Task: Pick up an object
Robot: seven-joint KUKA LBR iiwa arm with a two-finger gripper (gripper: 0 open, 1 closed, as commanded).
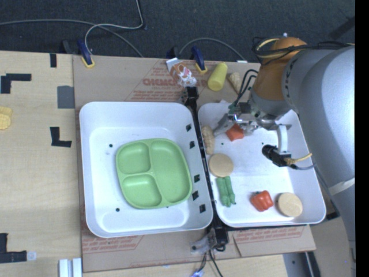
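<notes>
In right bin (300, 172), 2 round cookies (221, 165), 1 green bean (226, 190)

Small orange-red item (234, 134) half hidden beneath the tool (239, 122); arm (328, 108) cropped at the right edge.

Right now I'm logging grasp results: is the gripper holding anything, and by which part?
Cannot be told. The gripper sits right over a small red item in the right bin, but no grip shows.
</notes>
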